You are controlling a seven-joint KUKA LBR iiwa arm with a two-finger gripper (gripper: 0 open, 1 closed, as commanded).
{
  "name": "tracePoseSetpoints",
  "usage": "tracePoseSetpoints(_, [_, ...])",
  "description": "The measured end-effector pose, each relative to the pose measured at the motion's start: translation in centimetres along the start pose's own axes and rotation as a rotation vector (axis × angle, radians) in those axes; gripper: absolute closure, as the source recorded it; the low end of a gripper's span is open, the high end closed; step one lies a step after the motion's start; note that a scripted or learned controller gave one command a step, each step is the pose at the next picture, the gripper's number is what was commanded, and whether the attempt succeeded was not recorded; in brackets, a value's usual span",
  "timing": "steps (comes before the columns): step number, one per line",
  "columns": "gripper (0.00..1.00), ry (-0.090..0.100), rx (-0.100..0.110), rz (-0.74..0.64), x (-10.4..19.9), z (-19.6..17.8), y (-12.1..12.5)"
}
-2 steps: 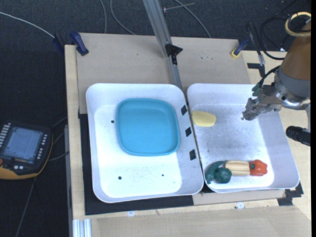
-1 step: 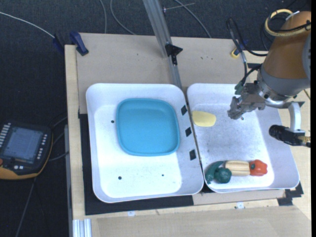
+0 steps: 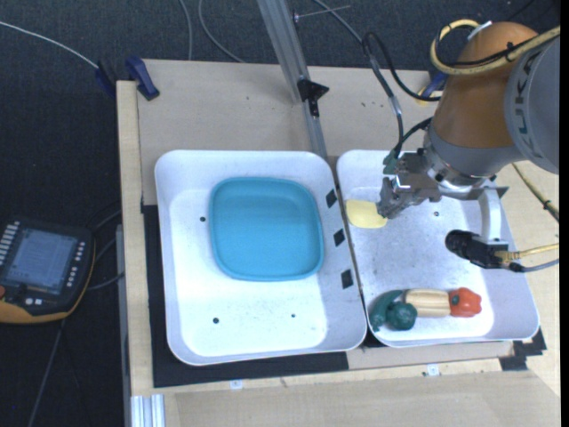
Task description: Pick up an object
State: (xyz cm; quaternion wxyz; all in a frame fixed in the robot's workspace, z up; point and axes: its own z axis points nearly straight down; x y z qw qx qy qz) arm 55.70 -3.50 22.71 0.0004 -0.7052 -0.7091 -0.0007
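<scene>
My gripper (image 3: pixel 391 205) hangs over the upper left part of the right bin (image 3: pixel 498 327), right beside a pale yellow object (image 3: pixel 364 214) that lies on the bin floor against its left wall. The fingertips touch or nearly touch the yellow object's right end. Along the front of the same bin lie a dark green round object (image 3: pixel 394 313), a tan stick-shaped object (image 3: pixel 428 303) and a red object (image 3: pixel 465 302) in a row.
A blue square plate (image 3: pixel 265 228) rests in the left bin (image 3: pixel 187 327). A black handle-like piece (image 3: pixel 471 246) with a cable sticks out over the right bin. A metal post (image 3: pixel 289 34) rises behind the bins. A handheld pendant (image 3: pixel 40 265) lies at far left.
</scene>
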Motion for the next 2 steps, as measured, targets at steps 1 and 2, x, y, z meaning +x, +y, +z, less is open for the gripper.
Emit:
tracePoseSetpoints(1, [1.0,0.0,0.0,0.002,4.1,-0.2,-1.8])
tracePoseSetpoints(2, [1.0,0.0,0.001,0.001,8.8,0.4,-2.9])
